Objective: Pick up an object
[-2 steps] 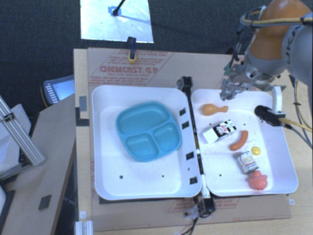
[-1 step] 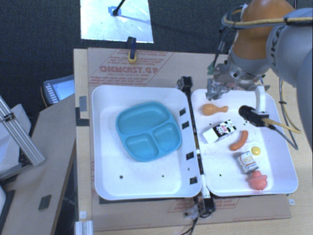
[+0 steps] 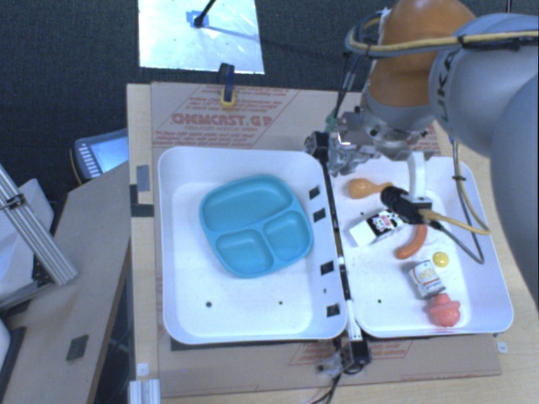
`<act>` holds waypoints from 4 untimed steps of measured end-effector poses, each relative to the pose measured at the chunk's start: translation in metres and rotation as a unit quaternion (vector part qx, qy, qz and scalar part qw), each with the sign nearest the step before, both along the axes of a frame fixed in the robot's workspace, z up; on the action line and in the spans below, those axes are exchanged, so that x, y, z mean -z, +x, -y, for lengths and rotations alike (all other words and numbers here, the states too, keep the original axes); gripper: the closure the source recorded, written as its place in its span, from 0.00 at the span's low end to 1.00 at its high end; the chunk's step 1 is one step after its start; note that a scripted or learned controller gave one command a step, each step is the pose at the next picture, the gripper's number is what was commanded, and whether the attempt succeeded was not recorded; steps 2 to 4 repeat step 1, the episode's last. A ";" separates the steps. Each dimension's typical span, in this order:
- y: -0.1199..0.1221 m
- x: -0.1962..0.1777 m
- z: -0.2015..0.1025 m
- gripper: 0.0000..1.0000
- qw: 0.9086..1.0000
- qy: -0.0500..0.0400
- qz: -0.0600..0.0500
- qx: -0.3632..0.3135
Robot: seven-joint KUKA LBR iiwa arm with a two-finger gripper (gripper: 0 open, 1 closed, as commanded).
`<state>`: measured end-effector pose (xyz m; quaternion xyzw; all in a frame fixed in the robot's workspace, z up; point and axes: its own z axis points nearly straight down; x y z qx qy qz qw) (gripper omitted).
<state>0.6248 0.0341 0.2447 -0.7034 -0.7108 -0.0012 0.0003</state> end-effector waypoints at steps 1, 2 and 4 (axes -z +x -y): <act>-0.013 -0.004 -0.046 1.00 1.000 0.000 0.000 0.000; -0.013 -0.004 -0.046 1.00 1.000 0.000 0.000 0.000; -0.013 -0.004 -0.046 1.00 1.000 0.000 0.000 0.000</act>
